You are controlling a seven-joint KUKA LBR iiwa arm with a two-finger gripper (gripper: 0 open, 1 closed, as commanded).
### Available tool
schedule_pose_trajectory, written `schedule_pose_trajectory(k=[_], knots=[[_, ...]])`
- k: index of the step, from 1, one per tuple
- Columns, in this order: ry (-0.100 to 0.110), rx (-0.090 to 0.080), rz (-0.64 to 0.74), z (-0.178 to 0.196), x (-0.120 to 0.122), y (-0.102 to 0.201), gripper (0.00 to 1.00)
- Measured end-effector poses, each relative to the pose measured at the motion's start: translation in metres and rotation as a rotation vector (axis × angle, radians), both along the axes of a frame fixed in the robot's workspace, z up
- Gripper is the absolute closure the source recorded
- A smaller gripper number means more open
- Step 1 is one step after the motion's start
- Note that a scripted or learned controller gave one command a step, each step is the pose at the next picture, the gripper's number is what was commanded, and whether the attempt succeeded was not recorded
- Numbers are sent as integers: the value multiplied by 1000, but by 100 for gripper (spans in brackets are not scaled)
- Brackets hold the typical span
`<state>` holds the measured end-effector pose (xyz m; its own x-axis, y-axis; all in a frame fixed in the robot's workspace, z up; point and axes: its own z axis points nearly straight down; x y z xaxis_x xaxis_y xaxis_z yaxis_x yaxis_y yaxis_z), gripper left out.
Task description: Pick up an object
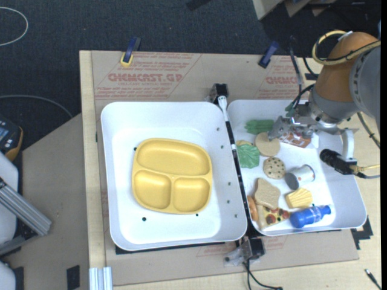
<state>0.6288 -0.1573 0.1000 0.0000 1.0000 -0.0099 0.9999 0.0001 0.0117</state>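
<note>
The right bin (351, 192) holds several toy foods. Along its top lie a green leafy piece (260, 126), a tan round disc (266, 145) and a red-and-white packet (297, 139). Below are a green lump (248, 156), a chocolate-chip cookie (274, 167), a small grey-and-white cup (302, 175), a bread slice (266, 193), a yellow cheese wedge (299, 197), a pizza slice (272, 216) and a blue bottle (309, 215). My gripper (290, 125) hangs low over the bin's upper part, just right of the tan disc and above the packet. Nothing is visibly held.
The left bin (115, 162) bears a yellow three-compartment plate (172, 175). A black divider rail (230, 144) runs between the bins. The arm's orange band (341, 65) and grey wrist overhang the right bin's top right corner.
</note>
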Motion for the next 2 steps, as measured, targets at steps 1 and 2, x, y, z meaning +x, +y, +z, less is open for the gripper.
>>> schedule_pose_trajectory(k=[1,2], knots=[[-15,-4,1,17,4,-1,100],[5,8,2,69,12,7,100]])
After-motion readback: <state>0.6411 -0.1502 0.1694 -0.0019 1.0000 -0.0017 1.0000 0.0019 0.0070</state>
